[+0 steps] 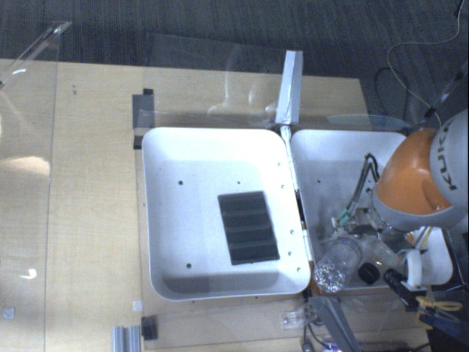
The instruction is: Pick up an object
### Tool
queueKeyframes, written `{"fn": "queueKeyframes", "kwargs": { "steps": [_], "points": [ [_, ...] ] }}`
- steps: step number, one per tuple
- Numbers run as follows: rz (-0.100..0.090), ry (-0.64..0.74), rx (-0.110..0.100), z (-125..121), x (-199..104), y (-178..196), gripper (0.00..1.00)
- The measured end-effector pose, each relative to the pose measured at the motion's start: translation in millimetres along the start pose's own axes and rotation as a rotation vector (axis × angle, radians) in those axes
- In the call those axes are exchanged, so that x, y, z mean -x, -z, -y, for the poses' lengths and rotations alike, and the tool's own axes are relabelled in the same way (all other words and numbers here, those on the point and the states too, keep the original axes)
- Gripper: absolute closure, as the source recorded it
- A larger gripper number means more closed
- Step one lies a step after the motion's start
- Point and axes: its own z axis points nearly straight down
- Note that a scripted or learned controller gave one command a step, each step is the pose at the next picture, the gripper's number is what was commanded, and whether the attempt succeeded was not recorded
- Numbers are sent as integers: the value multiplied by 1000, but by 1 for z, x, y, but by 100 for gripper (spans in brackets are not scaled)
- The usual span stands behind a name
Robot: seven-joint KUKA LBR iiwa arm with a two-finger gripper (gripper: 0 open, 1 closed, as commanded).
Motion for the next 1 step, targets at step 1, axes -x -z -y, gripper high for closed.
{"fn": "queueKeyframes", "kwargs": {
  "steps": [1],
  "points": [
    [1, -120, 9, -58, 1, -4, 0]
  ]
}}
